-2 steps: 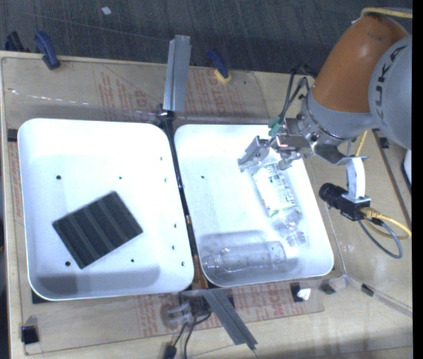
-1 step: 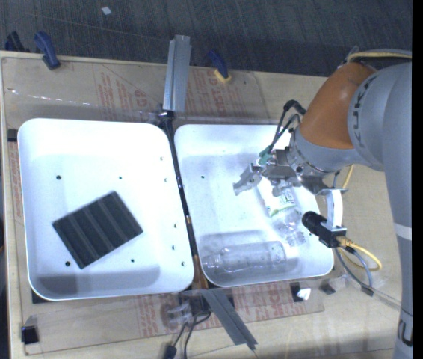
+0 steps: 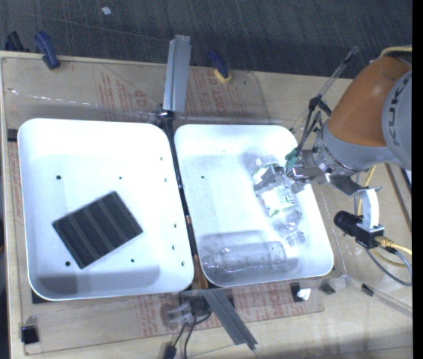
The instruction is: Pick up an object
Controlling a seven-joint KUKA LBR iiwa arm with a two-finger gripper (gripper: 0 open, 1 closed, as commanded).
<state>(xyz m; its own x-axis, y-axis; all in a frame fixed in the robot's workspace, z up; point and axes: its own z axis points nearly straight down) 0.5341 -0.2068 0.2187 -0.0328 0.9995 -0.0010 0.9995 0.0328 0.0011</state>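
Camera view: claw over clear bottle.

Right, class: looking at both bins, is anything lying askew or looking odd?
Mildly. The dark ribbed pad lies skewed to the left bin's walls. In the right bin, a clear bottle lies on its side, with crumpled clear plastic near the gripper.

Pincer fingers blurred against clear plastic

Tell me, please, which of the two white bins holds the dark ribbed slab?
The left bin holds the dark ribbed slab, lying flat by itself. The right bin holds clear plastic items instead, including a transparent bottle on its side along the near wall.
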